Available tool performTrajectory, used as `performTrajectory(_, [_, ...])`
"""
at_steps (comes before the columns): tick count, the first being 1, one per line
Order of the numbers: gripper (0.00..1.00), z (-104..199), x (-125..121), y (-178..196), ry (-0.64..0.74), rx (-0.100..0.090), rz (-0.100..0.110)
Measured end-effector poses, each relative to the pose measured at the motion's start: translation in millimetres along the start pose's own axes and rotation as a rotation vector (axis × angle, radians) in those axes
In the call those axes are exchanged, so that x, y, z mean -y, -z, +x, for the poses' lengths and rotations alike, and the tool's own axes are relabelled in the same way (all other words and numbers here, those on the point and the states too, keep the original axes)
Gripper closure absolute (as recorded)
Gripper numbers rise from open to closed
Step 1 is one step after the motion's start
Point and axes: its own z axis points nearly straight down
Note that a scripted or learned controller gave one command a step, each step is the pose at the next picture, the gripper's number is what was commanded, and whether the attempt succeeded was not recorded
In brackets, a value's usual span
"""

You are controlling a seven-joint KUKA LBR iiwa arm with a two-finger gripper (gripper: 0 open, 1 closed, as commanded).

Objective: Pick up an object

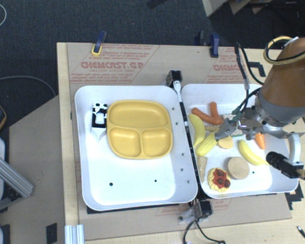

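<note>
Two shallow white bins sit side by side on a brown board. Left bin (pixel 91 177) holds a yellow divided plate (pixel 140 127), three compartments, lying flat toward the bin's far half; just left of it, touching or nearly so, a small black-and-white object (pixel 99 116), too small to identify. Right bin (pixel 282 184) holds the toy food. The arm (pixel 287 80) comes in from the right, orange band over grey wrist, and its gripper (pixel 229 129) is low over the middle of the right bin, above the food cluster. Finger state: cannot tell, the tool is a dark blur against the items and nothing is clearly seen between its tips. Under and just left of it: a yellow banana (pixel 197 126) running near-far along the bin's left wall, a corn cob (pixel 207 144) beside it, and a pale round piece (pixel 225 143) just near of the gripper. Far of the gripper, two orange-red sausages: a long hot dog (pixel 207 117) and a shorter upright one (pixel 214 109). Right of the gripper, a second banana (pixel 251 153) lies at a slant, with a small orange carrot piece (pixel 260 141) close to it. Near side of the bin: a tan round cookie (pixel 238 168), a pastry with red topping (pixel 219 179) just left of it, and a thin cracker (pixel 202 163) by the left wall. A black cylinder part (pixel 280 164) on the arm hangs over the right edge.
</note>
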Motion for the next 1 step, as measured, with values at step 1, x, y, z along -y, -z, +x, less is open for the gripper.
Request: performTrajectory(1, [0.0, 0.2, -3.0, 6.4, 0.003, 0.001, -0.013])
